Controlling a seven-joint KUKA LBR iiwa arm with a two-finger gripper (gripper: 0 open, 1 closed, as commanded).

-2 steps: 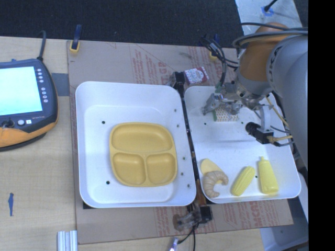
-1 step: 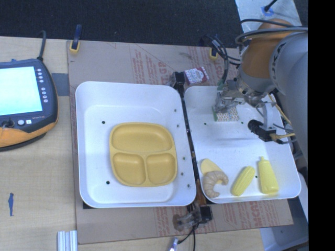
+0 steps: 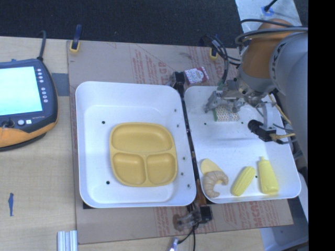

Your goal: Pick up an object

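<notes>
Near edge of the right bin [image 3: 293,190]: a croissant [image 3: 214,182] overlapping a pale yellow piece [image 3: 209,166], a ribbed corn cob [image 3: 243,181] and a smooth yellow bottle [image 3: 267,175], close together. Bare floor mid-bin. Left bin [image 3: 89,140] holds a three-part yellow tray [image 3: 142,153]. Far end: my gripper [image 3: 226,104] is over a small speckled object [image 3: 226,115]; finger state I cannot tell. My arm [image 3: 277,56] is cut off at right.

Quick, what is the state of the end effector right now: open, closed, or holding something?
End effector: low at the far end of the right bin; whether it is open, closed, or holding anything cannot be told from this view.
</notes>
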